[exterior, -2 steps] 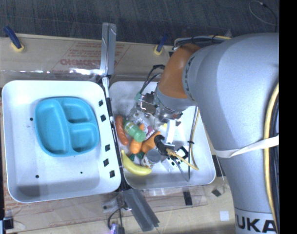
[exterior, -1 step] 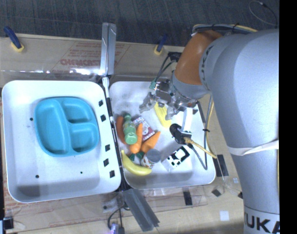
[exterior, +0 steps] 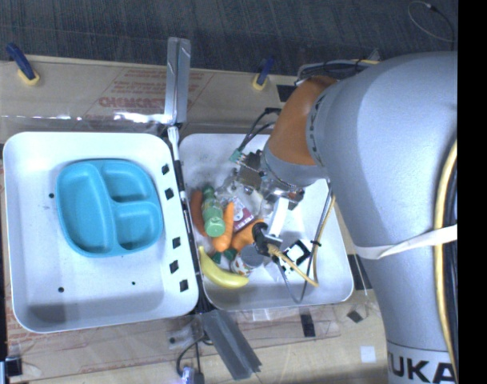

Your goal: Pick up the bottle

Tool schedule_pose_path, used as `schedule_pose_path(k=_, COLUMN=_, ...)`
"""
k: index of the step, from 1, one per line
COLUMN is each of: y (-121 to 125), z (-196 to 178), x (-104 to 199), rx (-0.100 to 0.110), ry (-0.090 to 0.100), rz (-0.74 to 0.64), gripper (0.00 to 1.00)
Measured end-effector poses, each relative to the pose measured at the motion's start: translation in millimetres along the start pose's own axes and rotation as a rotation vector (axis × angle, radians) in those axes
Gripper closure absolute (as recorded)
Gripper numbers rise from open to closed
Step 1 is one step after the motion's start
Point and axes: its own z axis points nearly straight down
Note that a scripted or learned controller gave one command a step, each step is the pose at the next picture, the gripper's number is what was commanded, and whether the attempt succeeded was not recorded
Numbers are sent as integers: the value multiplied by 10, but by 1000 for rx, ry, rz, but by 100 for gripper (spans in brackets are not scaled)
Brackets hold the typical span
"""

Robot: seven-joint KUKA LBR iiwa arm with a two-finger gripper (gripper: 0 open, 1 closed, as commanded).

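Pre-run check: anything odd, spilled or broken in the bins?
Nothing spilled or broken. Items in the right bin sit heaped by its left wall: green bottle wedged among orange pieces, banana beside them. Blue tray lies flat in left bin.

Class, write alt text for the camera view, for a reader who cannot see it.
A grey robot arm reaches in from the right, its gripper over a pile in the right bin: a banana, carrots and a green bottle. The left bin holds a blue divided tray.
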Motion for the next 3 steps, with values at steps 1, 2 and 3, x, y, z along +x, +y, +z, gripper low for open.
schedule_pose_path(k=1, y=0, z=1, x=0, rx=0, ry=0, rz=0, gripper=0)
schedule_pose_path(k=2, y=0, z=1, x=0, rx=0, ry=0, rz=0, gripper=0)
schedule_pose_path(k=3, y=-261, z=-2, x=59, rx=-2, ry=3, rz=304, gripper=0)
